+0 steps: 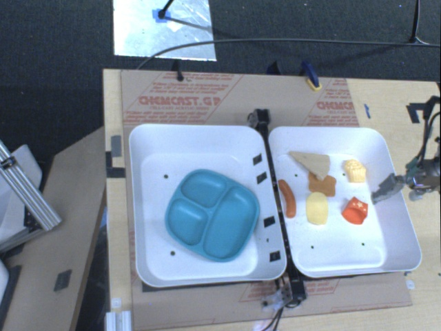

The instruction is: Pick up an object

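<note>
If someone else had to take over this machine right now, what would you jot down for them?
Gripper: at the right bin's right rim, holding nothing visible; open or shut unclear.
Right bin: sausage, tan wedge, brown piece, pale yellow piece, small yellow block, red piece, nearest the gripper.
Left bin: blue divided plate.
Done: nothing lifted.
Left: grasp one item and raise it.

1. A pale tan wedge [312, 163] lies flat, right of centre in the frame.
2. A brown piece [322, 184] touches the wedge's lower edge.
3. A yellow oval [317, 209] lies just below it.
4. An orange sausage [287, 198] lies lengthwise at their left.
5. A yellow block [355, 170] and a red chunk [354, 211] lie further right.
</note>
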{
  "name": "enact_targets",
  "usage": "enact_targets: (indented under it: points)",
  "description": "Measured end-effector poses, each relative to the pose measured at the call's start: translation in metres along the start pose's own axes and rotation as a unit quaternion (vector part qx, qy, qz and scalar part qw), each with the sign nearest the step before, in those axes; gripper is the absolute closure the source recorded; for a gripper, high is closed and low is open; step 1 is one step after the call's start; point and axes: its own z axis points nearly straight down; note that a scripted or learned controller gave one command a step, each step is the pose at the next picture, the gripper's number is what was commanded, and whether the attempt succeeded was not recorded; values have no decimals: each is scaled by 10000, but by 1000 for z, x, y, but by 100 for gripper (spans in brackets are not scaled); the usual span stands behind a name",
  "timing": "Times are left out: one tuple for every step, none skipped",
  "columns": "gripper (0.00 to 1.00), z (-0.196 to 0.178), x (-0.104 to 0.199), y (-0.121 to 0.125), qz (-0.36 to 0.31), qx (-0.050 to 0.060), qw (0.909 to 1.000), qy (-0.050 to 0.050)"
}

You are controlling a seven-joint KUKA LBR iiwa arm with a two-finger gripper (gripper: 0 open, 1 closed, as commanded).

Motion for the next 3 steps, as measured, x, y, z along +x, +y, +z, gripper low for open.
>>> enact_targets:
  points:
    - [0, -4, 0, 2, -17, -44, 10000, -12]
    - [0, 58, 2, 2, -2, -22, 10000, -3]
    - [0, 109, 11, 9, -3, -27, 10000, -1]
